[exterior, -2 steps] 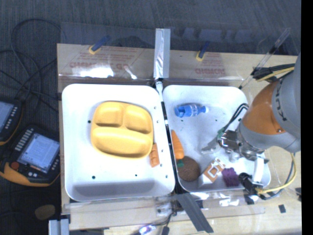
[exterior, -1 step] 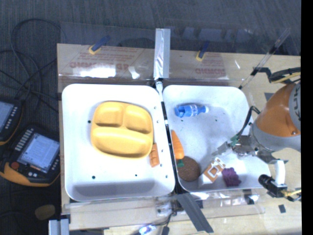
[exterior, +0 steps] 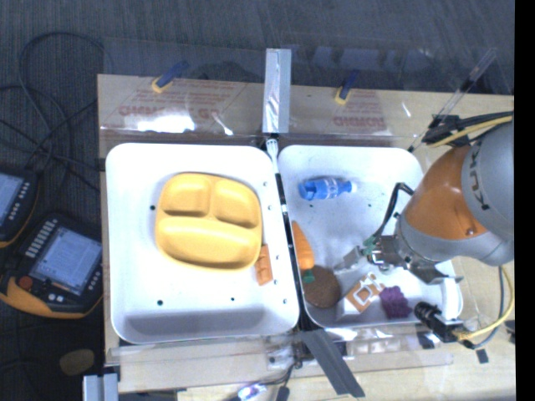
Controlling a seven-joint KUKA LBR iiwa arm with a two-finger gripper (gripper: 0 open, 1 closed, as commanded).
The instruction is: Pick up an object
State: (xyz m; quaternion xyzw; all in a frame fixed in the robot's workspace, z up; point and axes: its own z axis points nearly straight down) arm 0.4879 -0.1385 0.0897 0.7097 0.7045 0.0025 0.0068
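pincer (exterior: 374, 256) above bottle (exterior: 327, 188), carrot (exterior: 303, 245), grapes (exterior: 395, 302)

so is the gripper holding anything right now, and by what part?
Cannot tell. The gripper sits low in the right bin, just above the small tan block and purple piece; nothing is visibly between its fingers.

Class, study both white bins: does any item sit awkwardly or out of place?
Yes. A small orange piece in the left bin leans against the divider wall, wedged beside the yellow tray rather than lying flat.
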